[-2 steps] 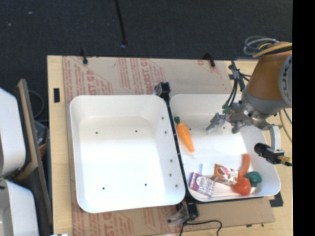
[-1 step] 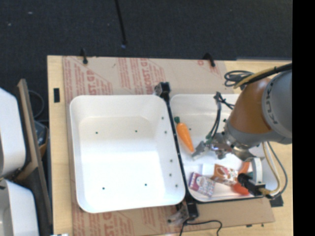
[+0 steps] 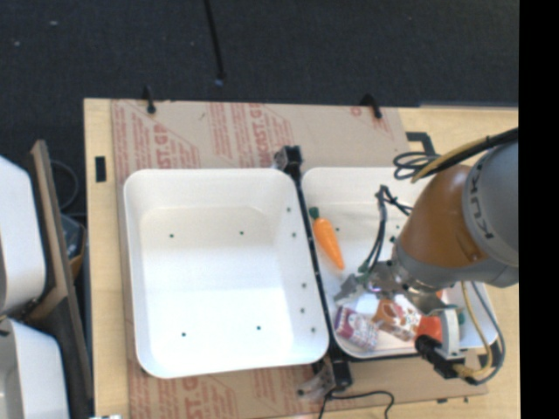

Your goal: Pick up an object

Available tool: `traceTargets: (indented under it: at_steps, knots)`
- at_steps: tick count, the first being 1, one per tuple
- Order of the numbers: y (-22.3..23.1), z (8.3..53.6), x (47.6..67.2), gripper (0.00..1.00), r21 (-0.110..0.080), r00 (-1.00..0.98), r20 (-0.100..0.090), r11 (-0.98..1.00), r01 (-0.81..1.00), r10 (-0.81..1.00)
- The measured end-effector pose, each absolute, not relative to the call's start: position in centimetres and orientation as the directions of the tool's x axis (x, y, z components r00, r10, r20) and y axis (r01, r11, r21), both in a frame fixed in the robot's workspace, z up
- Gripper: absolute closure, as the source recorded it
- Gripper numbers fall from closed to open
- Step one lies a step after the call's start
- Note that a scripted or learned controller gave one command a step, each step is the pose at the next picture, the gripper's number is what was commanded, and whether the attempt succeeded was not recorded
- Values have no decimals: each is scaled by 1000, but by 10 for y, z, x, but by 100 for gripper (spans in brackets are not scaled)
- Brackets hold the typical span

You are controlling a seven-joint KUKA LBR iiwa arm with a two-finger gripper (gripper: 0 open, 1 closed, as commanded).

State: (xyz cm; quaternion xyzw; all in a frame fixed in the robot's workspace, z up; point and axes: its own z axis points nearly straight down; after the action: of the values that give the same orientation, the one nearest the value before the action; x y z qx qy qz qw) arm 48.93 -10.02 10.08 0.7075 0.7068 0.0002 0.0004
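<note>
An orange carrot [image 3: 328, 243] lies in the right bin [image 3: 349, 186], close to its left wall. Several small items crowd the bin's near end: a purple and white packet [image 3: 355, 326], a brown and white item [image 3: 397, 316] and an orange-red piece [image 3: 428, 326]. My gripper [image 3: 371, 288] reaches down into the right bin, just above those items and to the near right of the carrot. The arm's grey and orange wrist [image 3: 441, 225] covers much of the bin's right half.
The left bin [image 3: 140, 234] sits beside the right one, with a black clamp [image 3: 288, 158] at the far end of the divide between them. Black cables [image 3: 472, 369] trail by the right bin's near corner. Cardboard [image 3: 218, 133] lines the bench.
</note>
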Motion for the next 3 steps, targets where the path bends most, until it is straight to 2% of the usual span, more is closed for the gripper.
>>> traceTargets:
  at_steps: [1, 2, 3]
  knots:
    - [-128, 101, 489, 0, 1, 2, -1, -2, 1000, 1000]
    - [-100, 101, 490, 0, 1, -1, 0, 1, 1000, 1000]
    - [-179, 101, 501, 0, 0, 5, -2, -5, 1000, 1000]
